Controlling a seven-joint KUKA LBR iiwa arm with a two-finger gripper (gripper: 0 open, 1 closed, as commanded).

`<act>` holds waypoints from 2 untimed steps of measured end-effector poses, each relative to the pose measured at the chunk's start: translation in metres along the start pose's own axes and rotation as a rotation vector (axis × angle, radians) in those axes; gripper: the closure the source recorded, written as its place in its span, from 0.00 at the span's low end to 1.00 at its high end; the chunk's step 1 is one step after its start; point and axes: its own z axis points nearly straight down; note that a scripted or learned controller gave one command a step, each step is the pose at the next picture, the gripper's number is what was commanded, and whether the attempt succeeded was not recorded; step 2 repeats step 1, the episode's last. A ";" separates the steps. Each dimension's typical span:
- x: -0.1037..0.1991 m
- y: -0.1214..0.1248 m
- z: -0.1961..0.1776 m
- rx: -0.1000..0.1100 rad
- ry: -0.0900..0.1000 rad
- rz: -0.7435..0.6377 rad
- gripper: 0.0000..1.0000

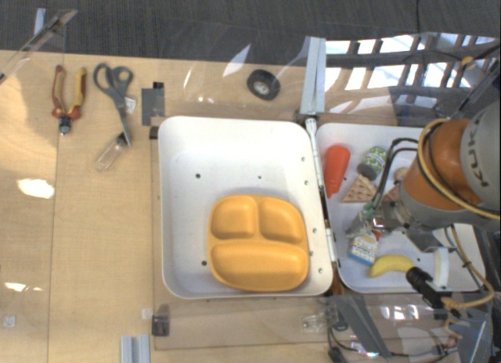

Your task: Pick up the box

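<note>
On the far left of the desk [78, 236] lie red-handled pliers [66, 99] and grey scissors [116, 91], with a roll of black tape [264, 84] further along; none of these matter to the job. The left bin [188, 197] carries 1 yellow divided tray [258, 242] with 3 compartments. The right bin [340, 271] is crowded: an orange carrot [337, 167] by its left wall, a triangular sandwich-like toy [360, 189], a greenish item [376, 158] above it, a yellow banana [389, 266] at the near edge, and the box [362, 249], small, blue and white, lying just above the banana's left end. The hand [374, 219] hangs just above the box, and whether its fingers are apart or together I cannot tell, since the wrist and cables cover them. To do this step well, I judge the hand should centre over the box, turn so its fingers straddle the narrower sides, and descend clear of the banana and sandwich toy, which sit close enough to be nudged or caught instead.
</note>
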 end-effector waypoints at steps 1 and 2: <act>0.061 0.045 -0.093 0.024 0.005 0.142 1.00; 0.061 0.045 -0.093 0.024 0.005 0.142 1.00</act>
